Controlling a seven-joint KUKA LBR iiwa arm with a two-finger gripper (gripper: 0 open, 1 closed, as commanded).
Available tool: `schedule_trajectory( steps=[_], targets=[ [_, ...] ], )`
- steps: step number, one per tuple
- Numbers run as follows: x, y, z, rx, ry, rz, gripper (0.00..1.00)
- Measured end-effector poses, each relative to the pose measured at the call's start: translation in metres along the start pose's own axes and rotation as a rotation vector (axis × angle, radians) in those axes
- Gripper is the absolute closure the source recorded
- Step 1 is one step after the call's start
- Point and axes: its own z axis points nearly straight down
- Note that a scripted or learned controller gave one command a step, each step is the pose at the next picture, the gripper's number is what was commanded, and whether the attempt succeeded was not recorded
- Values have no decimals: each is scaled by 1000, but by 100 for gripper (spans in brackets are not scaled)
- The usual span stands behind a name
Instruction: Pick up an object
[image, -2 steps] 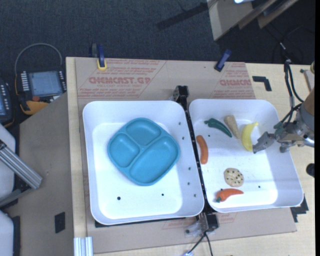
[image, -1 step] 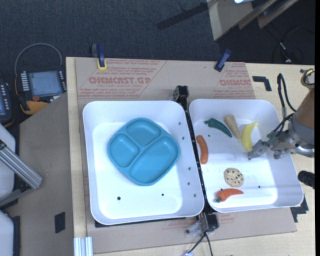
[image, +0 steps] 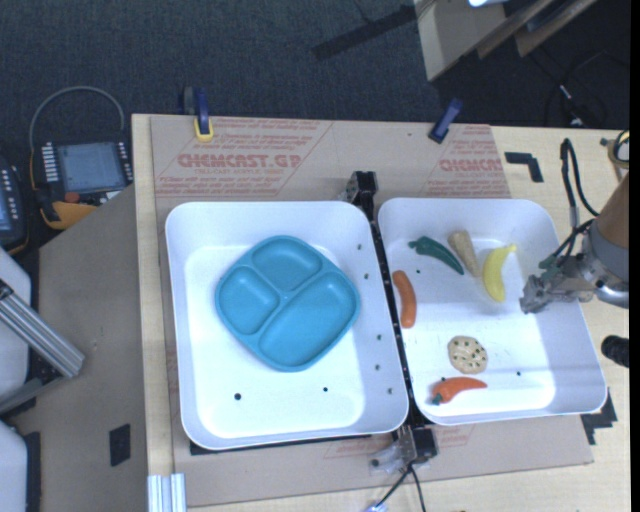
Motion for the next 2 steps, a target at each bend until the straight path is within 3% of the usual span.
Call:
schedule_trajectory(
  steps=[1, 2],
  targets=[
    [4, 3, -63, -6, -2, -2, 100],
    [4, 3, -66, -2, -1, -2, 100]
  ],
)
